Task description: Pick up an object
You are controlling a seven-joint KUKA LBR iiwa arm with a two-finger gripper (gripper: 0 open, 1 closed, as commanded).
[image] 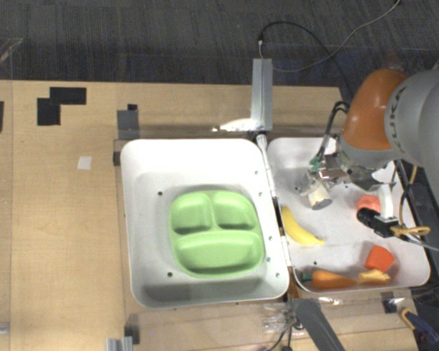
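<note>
Hard to read the gripper (319,192) here: it sits low in the right bin (290,151), and the fingers blur into a pale lump at the tip, so I can't tell if they're spread or pinching anything. The arm (411,118) covers the bin's upper right corner, and whatever lies under it is hidden.

Loose stuff in that bin: a banana (300,229) by the left wall, just beside the divider, a carrot (331,279) along the bottom edge, an orange block (380,258) near the bottom right, and a small red piece (368,203) near the gripper. A small yellow bit next to the carrot is too blurry to name.

The left bin (144,166) holds a green tray (216,231) with three compartments.

No readable writing anywhere. Black patches (61,102) mark the table (57,249) at the upper left.
</note>
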